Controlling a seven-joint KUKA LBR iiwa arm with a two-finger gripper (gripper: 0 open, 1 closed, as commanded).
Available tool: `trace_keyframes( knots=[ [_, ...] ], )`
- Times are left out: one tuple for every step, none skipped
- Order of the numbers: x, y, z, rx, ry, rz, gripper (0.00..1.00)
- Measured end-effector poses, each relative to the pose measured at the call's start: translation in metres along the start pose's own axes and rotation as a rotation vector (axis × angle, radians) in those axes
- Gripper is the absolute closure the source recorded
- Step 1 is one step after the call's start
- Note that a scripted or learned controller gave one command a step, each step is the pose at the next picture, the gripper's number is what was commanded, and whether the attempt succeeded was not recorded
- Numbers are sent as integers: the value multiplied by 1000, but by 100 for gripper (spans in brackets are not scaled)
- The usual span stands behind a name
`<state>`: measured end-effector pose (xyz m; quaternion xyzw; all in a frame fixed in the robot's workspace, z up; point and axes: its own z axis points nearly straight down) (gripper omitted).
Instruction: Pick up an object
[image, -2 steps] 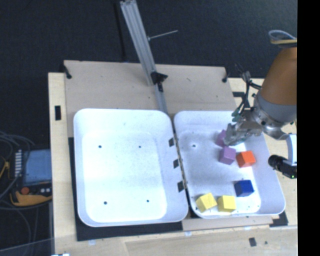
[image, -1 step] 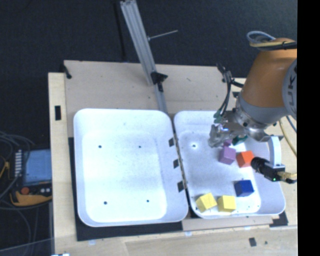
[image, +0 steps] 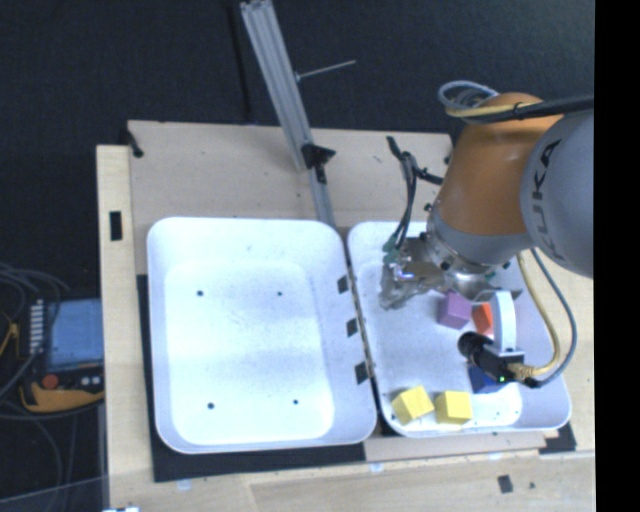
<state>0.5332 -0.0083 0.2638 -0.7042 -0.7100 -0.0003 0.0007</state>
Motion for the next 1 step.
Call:
trace_keyframes(
  knots=[
    [53, -9, 21, 1, 0, 0, 100]
  ],
)
